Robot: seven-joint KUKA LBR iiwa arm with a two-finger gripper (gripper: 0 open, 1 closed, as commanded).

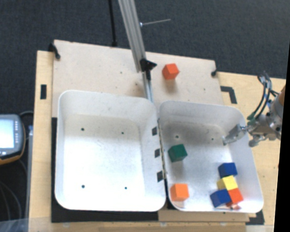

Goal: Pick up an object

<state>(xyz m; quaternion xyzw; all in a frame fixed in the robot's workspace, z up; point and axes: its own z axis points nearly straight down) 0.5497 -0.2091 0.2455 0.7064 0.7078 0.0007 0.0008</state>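
Within the right bin (212, 112), the green cube (177, 152) and orange cube (180, 191) sit apart; right of them, four blocks (227, 188) crowd together. The gripper (240, 133) hovers above, fingers spread, empty; descending into the cluster risks jamming.

The arm's fingers (243, 135) reach in from the right, spread apart, gripping nothing.
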